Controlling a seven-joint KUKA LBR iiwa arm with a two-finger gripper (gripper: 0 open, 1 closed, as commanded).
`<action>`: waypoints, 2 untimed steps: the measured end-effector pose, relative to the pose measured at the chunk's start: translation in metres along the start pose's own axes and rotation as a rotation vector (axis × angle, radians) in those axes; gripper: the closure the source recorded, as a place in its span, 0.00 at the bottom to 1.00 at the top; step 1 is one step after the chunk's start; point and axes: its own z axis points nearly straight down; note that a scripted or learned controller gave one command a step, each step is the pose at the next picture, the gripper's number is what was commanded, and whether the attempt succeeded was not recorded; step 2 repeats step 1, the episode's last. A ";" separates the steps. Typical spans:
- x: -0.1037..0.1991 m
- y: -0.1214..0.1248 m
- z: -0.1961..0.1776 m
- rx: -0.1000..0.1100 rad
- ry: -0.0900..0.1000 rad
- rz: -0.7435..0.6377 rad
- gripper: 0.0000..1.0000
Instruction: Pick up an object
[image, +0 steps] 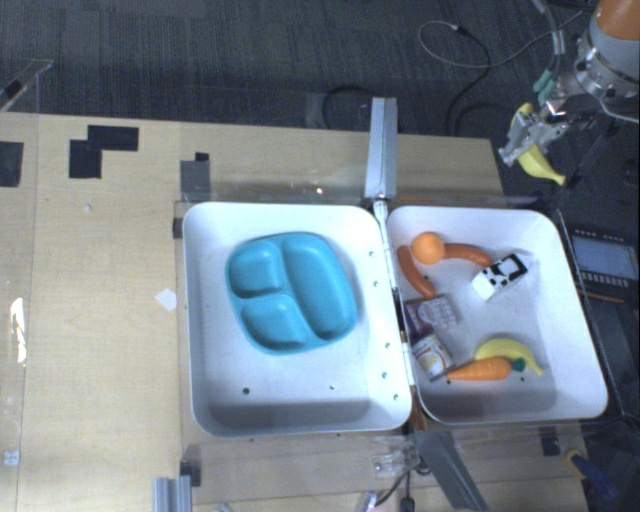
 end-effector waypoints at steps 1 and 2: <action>0.019 -0.020 0.155 0.005 0.003 -0.041 1.00; 0.019 -0.020 0.155 0.005 0.003 -0.041 1.00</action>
